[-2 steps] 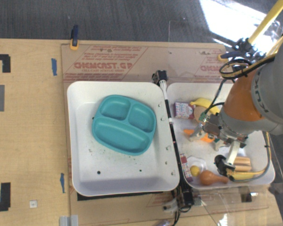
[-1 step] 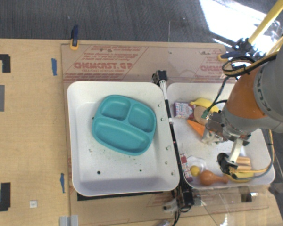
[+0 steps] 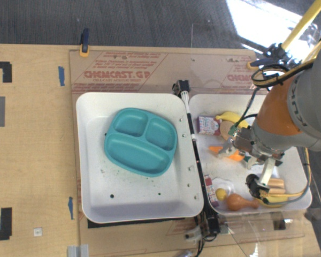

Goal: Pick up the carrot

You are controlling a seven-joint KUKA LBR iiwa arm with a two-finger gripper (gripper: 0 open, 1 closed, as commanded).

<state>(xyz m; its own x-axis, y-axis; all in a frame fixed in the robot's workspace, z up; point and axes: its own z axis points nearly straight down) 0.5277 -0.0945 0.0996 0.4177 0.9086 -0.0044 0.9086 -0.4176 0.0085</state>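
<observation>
The robot's hand (image 3: 236,143) hovers over the carrot (image 3: 224,151), which lies at centre right of the frame in the crowded right bin (image 3: 305,183); its grip is unreadable. Neighbouring toys could crowd the grasp, causing a miss.

I read both bins (image 3: 91,159) as smooth white plastic. Teal plate (image 3: 140,141) matt plastic; bench (image 3: 32,159) bare wood.

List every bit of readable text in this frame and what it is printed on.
"CHEMCAST GP", red print on the brown sheet behind the left bin; smaller lines around it too blurred to read.
The same red print repeats at the sheet's right, partly hidden by cables.
Purple packet in the right bin: print unreadable.
</observation>
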